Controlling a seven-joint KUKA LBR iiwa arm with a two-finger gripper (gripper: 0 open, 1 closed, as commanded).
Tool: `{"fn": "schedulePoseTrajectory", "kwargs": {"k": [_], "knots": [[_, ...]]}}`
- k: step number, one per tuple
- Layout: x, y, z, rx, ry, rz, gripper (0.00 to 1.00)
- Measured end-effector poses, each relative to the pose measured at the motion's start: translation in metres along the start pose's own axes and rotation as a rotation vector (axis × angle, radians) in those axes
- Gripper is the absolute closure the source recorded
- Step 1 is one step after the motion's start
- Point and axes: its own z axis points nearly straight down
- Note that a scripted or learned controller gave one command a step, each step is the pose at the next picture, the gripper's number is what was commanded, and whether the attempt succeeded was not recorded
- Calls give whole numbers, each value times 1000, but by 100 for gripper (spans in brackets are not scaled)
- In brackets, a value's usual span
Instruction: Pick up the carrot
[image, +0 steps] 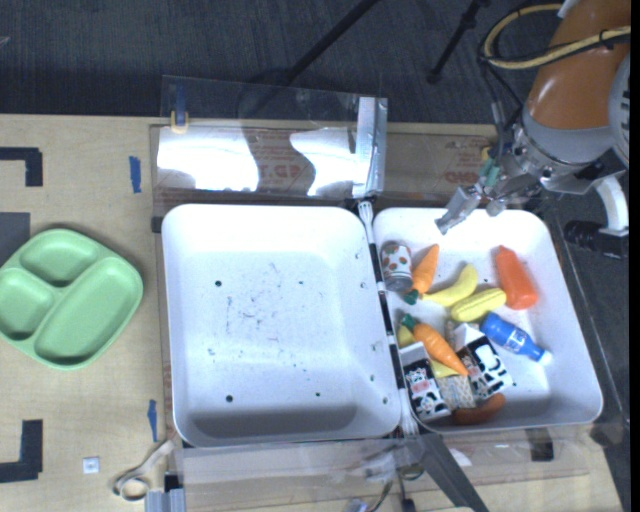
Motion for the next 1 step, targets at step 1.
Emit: {"fn": "schedulePoseTrajectory", "kwargs": {"k": [1], "knots": [[-21,18,158,-4,-3,169,0]]}}
